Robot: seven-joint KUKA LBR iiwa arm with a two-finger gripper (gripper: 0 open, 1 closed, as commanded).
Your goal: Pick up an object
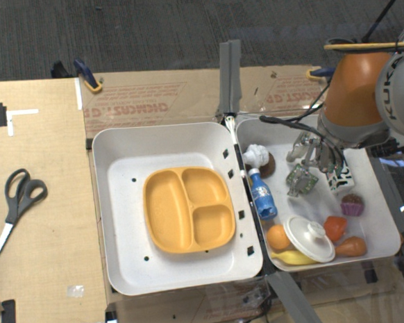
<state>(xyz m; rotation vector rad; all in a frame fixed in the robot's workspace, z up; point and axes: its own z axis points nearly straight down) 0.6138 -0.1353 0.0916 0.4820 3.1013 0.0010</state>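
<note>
At the far left of the frame, a pair of black-handled scissors (16, 204) lay on the bare wooden bench (51, 274), well apart from the bins. Right of them, the left white bin (116, 220) held a yellow divided plate (189, 209) near its middle, its three compartments holding nothing. A grey bar (230, 78) stood upright in the upper middle of the frame, above the seam between the two bins.

In the right white bin (383, 206), against its left wall, a blue bottle with a white cap (262, 194) lay lengthwise, and just above it sat a small white object (255, 154) beside something dark brown. Toward the lower edge of that bin an orange fruit (278, 238) touched a white lid-like disc (309, 239), with a yellow banana (292, 257) beneath them. Right of the disc lay a red piece (336, 227) and an orange-brown piece (351, 247), and above those a small purple cupcake-like toy (351, 205).

The gripper (305, 177) hung over the upper middle of the right bin, below the arm's orange band (353, 90) in the upper right of the frame. Whether its jaws were spread or closed could not be told, nor whether anything sat between them; a black-and-white patterned piece (340, 176) lay just to its right.
</note>
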